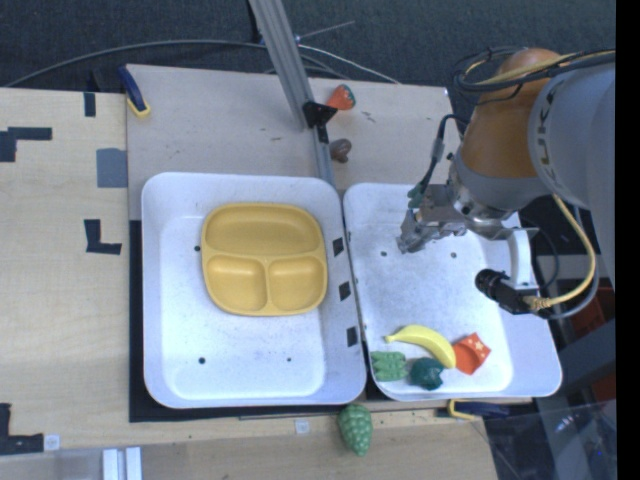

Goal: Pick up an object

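Note:
In the right bin (400,298), near its front edge, lie a yellow banana (427,342), a red-orange block (471,353), a light green piece (389,366) and a dark green piece (427,373). My gripper (412,238) hangs over the bin's back part, well away from these objects. Nothing shows between its fingers.
A yellow divided plate (265,257) lies in the left bin (170,298). A green bumpy toy (355,427) sits on the bench in front of the bins. A metal post (285,48) rises behind them, with a small red object (342,96) and a brown one (340,150) near its base.

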Controlling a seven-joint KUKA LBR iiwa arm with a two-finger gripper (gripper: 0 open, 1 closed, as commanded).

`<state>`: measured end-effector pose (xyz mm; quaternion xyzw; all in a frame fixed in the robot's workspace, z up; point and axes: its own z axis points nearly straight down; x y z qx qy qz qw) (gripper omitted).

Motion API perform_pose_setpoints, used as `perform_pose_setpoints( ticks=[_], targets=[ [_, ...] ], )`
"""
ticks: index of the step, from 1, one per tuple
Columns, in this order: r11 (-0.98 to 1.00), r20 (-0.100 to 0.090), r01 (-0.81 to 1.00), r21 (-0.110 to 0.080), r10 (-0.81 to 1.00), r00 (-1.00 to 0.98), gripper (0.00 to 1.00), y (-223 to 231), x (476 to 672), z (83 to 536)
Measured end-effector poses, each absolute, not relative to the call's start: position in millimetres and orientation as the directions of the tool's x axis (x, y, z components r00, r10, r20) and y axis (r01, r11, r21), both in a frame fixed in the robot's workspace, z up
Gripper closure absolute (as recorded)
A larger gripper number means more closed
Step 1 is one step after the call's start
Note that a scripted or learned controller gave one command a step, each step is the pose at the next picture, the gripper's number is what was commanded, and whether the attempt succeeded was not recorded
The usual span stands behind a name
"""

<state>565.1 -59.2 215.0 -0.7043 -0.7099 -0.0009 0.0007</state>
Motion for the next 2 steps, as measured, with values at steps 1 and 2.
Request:
perform_pose_setpoints(
  ticks=[1,2],
  targets=[
    [0.007,0.002,1.0,-0.001,1.0,-0.007,1.0,-16.1,581.0,212.0],
    [0.007,0.002,1.0,-0.001,1.0,-0.007,1.0,35.0,606.3,207.2]
  ],
)
